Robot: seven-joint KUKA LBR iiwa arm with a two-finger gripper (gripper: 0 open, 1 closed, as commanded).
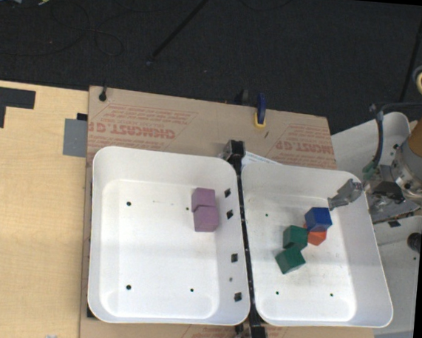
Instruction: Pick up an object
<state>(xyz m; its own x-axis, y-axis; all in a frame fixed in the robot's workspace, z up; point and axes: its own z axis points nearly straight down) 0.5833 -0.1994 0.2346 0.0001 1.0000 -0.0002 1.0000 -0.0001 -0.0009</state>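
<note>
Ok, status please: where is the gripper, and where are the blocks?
Gripper above right bin's far edge, holding nothing. Blue block, orange block, two green blocks clustered below it. Purple block in left bin.

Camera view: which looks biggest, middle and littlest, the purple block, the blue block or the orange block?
1. purple block, clearly the largest.
2. blue block.
3. orange block, though the blue one partly hides it, so its true size is unsure.

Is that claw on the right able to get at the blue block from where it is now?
Probably yes. The claw hangs just up-right of the blue block, whose top is bare; the orange block beneath and green blocks crowd its lower-left sides.
</note>
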